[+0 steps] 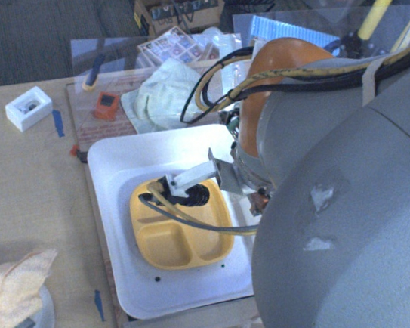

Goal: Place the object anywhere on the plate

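I see a yellow cloth (pixel 14 291) at the pale wooden bench's (pixel 34 193) left edge, with a small white box (pixel 29 108) behind it. A yellow divided plate (pixel 178 240) lies in the white bin (pixel 107 174). The grey arm (pixel 350 214) bends in from the right, its gripper (pixel 248 183) just beside the plate's right edge. I cannot tell whether it is open or closed, nor which object is to be placed.

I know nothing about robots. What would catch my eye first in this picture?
The huge grey arm swallows the right side of the view, with an orange band at its upper end. Just left of it, a yellow divided plate lies in a white bin near the middle. A crumpled cream cloth sits on the bench at the lower left edge.
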Robot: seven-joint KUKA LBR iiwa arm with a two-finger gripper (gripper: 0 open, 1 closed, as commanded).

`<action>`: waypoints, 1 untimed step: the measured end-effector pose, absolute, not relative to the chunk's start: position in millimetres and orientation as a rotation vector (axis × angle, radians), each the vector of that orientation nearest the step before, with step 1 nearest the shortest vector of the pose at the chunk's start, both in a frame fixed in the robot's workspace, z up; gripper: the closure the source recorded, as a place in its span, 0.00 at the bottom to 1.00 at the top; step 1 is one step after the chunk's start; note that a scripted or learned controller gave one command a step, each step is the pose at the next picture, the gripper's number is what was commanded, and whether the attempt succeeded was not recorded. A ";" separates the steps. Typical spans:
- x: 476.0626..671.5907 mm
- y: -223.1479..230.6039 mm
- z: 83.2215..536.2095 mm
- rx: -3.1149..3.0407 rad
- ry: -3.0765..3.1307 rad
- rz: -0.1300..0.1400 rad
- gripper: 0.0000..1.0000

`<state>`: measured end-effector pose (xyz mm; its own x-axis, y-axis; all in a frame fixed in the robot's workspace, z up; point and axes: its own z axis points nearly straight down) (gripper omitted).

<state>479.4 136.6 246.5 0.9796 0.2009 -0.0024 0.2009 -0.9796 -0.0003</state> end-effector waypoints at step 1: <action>496.1 91.6 342.5 -3.128 -0.312 -0.001 0.00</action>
